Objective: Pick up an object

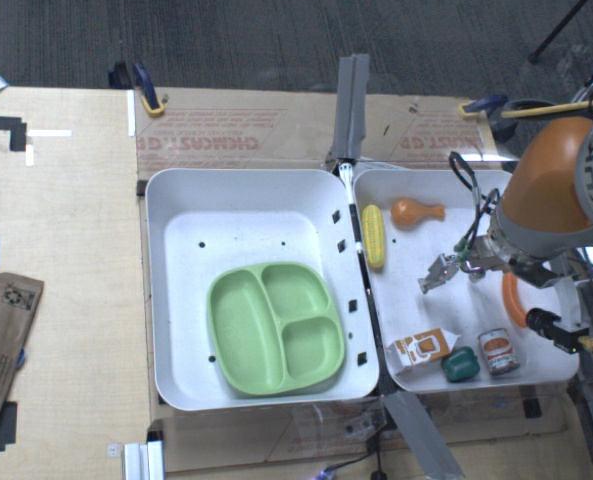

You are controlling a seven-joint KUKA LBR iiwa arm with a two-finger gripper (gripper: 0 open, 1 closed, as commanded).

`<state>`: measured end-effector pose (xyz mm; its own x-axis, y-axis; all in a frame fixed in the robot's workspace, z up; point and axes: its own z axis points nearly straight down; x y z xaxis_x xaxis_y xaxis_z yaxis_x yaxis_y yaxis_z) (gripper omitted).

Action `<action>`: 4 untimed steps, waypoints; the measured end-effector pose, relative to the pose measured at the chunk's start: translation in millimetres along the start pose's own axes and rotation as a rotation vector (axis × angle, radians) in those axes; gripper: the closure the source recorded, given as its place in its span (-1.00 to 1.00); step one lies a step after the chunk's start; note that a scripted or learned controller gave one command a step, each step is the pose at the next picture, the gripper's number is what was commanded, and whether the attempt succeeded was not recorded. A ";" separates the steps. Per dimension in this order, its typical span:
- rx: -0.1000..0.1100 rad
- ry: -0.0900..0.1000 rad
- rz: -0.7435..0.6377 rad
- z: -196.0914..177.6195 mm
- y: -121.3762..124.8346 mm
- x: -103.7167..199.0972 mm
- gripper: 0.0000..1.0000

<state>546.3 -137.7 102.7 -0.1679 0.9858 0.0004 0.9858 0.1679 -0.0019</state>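
We cannot make out the state of the jaws: they are small, metallic and seen against the white floor of the right bin (408, 313), so their spacing is not legible. They sit low over the middle of that bin, above bare floor, and we see no object between them. The arm (551, 183) enters from the right and its grey and orange body covers the right bin's far right corner and part of its right wall.

An orange curved item (514, 300) lies just beside the wrist on the right side of the bin. Its upper end is hidden under the arm, so we cannot identify it. Cables and a black and yellow fitting at the right edge of the view are cut off.

Contents of the right bin, which holds the objects available for picking:
- A yellow corn cob (373, 235) lies lengthwise along the left wall, near the far end.
- An orange gourd-shaped toy (416, 211) lies near the far wall, just beside the corn cob.
- A small white and orange carton (421, 348) lies near the front wall, towards the left.
- A dark green rounded object (461, 365) sits just to the right of the carton, and we cannot tell whether they touch.
- A small can (498, 352) stands beside the green object at the front right.

Contents of the left bin (156, 268):
- A light green divided plate (276, 326) with three compartments lies flat towards the front, and its compartments hold nothing.

Both bins rest side by side on the tabletop (66, 228)
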 end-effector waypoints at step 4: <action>-0.002 -0.001 0.022 -108.9 25.8 -30.2 1.00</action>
<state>576.9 -163.2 211.5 -0.1461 0.9893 -0.0010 0.9893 0.1461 -0.0002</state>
